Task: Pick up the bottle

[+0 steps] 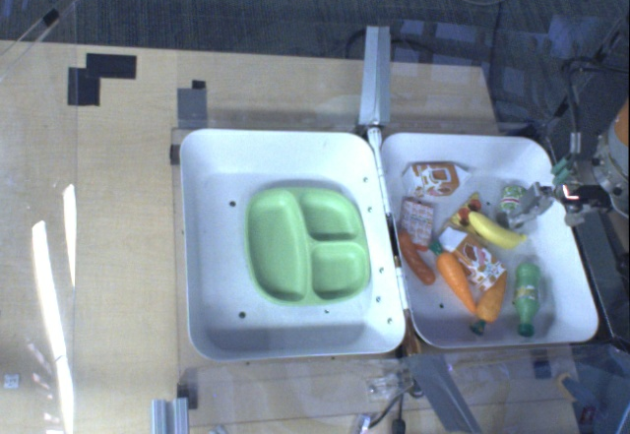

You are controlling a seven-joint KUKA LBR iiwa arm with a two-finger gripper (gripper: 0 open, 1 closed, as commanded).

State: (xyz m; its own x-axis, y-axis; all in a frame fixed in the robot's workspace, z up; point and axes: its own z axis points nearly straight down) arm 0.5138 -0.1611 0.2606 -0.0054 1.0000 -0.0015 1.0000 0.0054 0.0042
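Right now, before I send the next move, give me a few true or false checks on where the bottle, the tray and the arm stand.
1. The green bottle lies in the right bin. True.
2. The green divided tray sits in the right bin. False: it is in the left bin.
3. The gripper holds the bottle. False: the bottle lies on the bin floor near the front, well apart from the gripper, which is over the right bin's far right part.
4. A banana lies in the same bin as the bottle. True.
5. The bottle stands upright. False: it lies on its side, cap toward the bin's front edge.
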